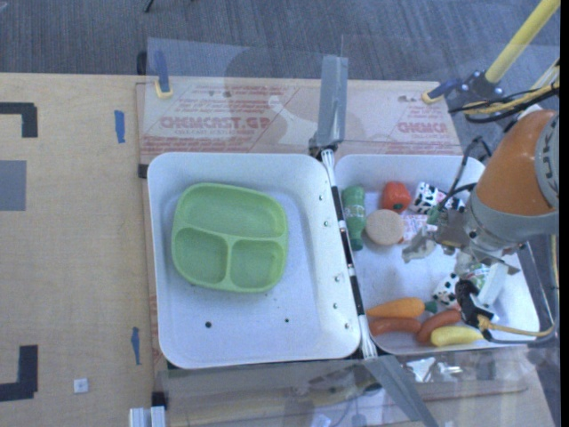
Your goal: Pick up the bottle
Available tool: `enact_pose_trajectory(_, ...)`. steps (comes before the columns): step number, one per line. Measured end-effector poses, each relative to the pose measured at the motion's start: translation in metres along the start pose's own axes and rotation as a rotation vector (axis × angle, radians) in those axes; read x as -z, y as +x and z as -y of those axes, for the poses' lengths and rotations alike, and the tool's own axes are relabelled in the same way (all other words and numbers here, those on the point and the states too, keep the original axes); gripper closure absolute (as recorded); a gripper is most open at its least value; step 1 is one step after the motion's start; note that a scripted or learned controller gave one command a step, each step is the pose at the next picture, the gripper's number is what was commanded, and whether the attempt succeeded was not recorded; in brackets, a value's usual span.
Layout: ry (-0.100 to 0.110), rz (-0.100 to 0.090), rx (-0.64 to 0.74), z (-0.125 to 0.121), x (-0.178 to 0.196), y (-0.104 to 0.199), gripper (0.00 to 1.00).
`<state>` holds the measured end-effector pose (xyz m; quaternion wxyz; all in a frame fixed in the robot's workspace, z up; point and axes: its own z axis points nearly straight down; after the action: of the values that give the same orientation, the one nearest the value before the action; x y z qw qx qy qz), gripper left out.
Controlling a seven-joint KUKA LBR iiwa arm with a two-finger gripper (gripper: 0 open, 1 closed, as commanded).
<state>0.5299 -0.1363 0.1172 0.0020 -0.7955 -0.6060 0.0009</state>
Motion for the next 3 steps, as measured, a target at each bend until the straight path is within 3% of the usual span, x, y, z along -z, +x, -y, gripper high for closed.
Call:
enact_pose_trajectory(1, -0.010, 0.001, 0.063, 0.021, -0.030, 0.034, 0.00)
enact_pose_trajectory(2, -0.010, 0.001, 0.063, 0.021, -0.030, 0.034, 0.00)
enact_pose_trajectory(3, -0.008, 0.003, 0.169, 0.031, -0.031, -0.053, 0.00)
